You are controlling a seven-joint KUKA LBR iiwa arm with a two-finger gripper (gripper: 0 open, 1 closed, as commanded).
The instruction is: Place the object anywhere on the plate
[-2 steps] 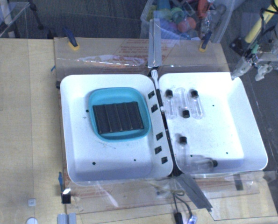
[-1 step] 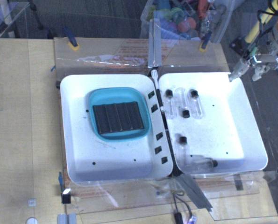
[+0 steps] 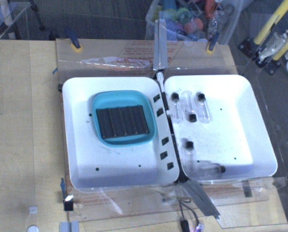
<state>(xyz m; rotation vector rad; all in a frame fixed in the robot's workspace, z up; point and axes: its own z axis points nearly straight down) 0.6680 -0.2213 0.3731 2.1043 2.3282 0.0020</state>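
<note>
A teal plate [image 3: 99, 105] with rounded corners lies in the left white bin [image 3: 78, 153], a little left of and behind its middle. A dark grey rectangular block [image 3: 122, 122] with lengthwise ridges lies flat on the plate and covers most of its floor. In the right white bin [image 3: 240, 129] several clear plastic vials with black caps lie near the left side: two [image 3: 187, 105] [image 3: 204, 109] at the back, a small one [image 3: 188, 145] at the middle, and one [image 3: 209, 168] on its side at the front wall.
The bins meet at a raised divider [image 3: 164, 124] with black marks along it. Behind the bench stands a clear box of coloured toys [image 3: 197, 6]. Blue-and-orange clamps [image 3: 75, 43] hold the back edge. Cables [image 3: 185, 216] trail at the front.
</note>
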